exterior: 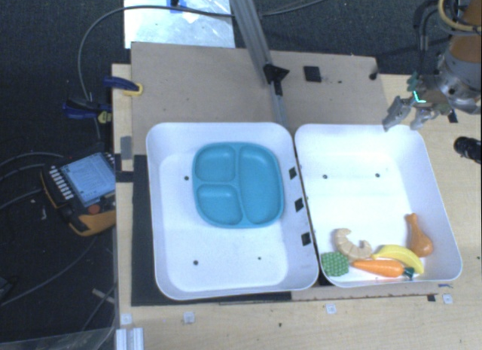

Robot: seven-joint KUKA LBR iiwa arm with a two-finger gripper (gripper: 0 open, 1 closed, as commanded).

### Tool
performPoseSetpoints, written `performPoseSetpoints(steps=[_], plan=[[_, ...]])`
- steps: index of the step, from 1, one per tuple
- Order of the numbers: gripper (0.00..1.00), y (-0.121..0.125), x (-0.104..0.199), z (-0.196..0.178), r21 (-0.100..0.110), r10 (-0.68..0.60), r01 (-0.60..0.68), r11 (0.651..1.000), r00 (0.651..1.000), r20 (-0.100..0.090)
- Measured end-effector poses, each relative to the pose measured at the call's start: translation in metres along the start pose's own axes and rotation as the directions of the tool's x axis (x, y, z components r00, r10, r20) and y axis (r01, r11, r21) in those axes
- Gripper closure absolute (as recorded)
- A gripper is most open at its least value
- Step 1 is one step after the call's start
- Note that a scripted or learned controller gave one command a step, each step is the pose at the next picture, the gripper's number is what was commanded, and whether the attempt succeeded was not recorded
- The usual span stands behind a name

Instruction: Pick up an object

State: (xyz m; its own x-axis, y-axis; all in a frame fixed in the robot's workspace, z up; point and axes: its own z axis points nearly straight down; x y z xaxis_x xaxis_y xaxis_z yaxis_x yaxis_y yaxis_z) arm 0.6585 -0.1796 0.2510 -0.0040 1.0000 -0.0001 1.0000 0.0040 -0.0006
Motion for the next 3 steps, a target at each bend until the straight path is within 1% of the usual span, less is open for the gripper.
performPoseSetpoints(steps=[1,2,3], plan=[[0.00,0.001,0.000,-0.002,-0.003,-0.001,0.001,1.000,1.000,0.000],[0.00,-0.001,0.004,0.040,0.000,-0.001,0.001,1.000,1.000,0.001],[0.00,0.001,0.014,0.089,0.001,-0.003,0.003,1.000,1.000,0.000]])
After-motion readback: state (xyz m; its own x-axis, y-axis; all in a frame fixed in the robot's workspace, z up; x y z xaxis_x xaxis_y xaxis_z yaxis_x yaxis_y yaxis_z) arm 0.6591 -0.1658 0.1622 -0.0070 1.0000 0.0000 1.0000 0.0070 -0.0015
